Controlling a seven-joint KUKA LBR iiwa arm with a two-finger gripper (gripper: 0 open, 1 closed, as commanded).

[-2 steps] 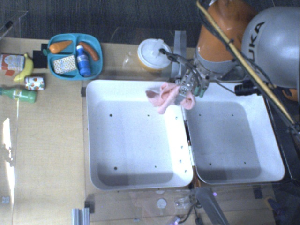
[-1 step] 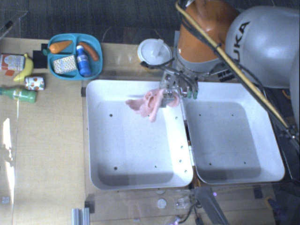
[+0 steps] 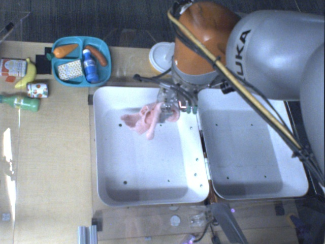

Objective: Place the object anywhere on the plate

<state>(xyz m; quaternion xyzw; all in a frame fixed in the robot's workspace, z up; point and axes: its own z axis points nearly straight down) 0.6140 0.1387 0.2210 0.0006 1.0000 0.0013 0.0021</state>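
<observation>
Gripper (image 3: pixel 170 107) low over the far edge of the left bin (image 3: pixel 109 187), fingers apparently pinched on one end of the pink cloth (image 3: pixel 143 120). Rest of cloth draped down-left, trailing toward the bin floor — consistent with a grasp at one corner only. Grip judged marginal; slippage possible. Compartmented blue plate (image 3: pixel 104 50) beyond the bin's far-left corner, already loaded with toy food; little bare surface for placement

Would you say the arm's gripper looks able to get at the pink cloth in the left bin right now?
Probably yes: the gripper sits right at the pink cloth in the left bin, with nothing lying between them.
</observation>
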